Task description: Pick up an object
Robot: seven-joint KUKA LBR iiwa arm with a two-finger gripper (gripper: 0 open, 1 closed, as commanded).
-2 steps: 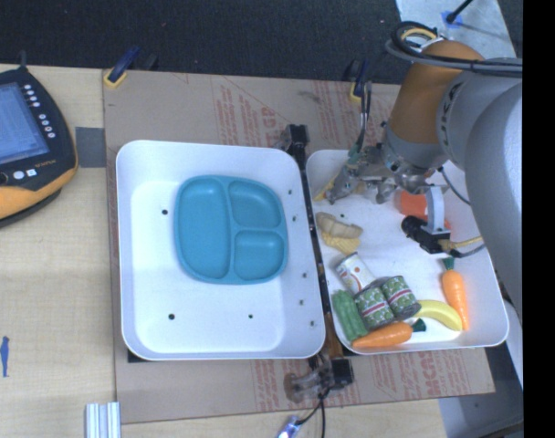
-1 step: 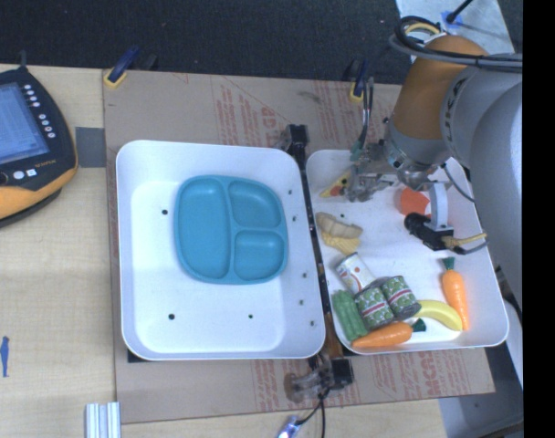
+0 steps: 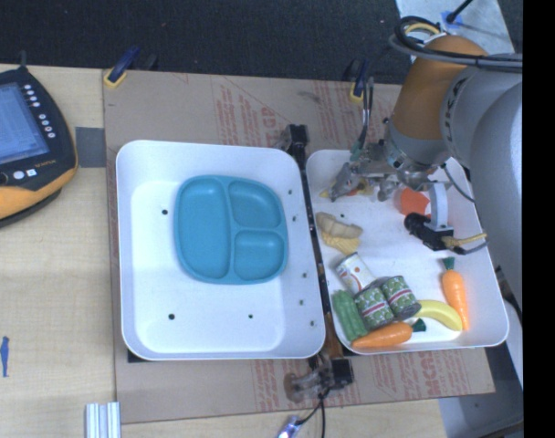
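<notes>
Nearest the camera, the right bin (image 3: 483,340) holds a heap along its front edge: carrot (image 3: 382,338), banana (image 3: 440,314), two wrapped rolls (image 3: 385,301) and a second carrot (image 3: 454,297). Mid-bin lies a pale pastry (image 3: 339,232), long axis roughly along the bin's length. Farther back, the end effector (image 3: 367,182) hangs low by the far rim; whether it is wide or narrow, I cannot tell. The pastry lies just nearward and left of it, likely the closest target.

Plate (image 3: 230,229) in left bin (image 3: 136,245)
</notes>
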